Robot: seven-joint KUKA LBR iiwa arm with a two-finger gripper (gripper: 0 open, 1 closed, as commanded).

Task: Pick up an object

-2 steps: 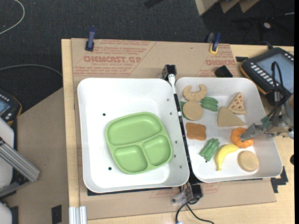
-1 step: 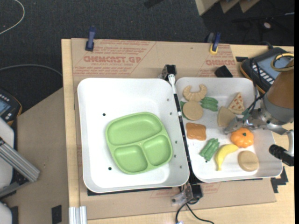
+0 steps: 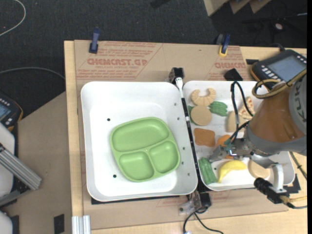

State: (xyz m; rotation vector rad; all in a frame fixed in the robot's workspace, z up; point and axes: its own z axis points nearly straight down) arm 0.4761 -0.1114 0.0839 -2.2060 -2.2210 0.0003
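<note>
beside claw (image 3: 220, 154): curved glossy banana (image 3: 231, 168), flat brown toast (image 3: 204, 137).

red print runs across the brown board (image 3: 146, 57) behind the bins, and the big line on its left part reads "chemcast g p", as best it can be made out. smaller red lines sit above and below it but blur out, and the repeat print at the right end is too cut off to read.
</note>
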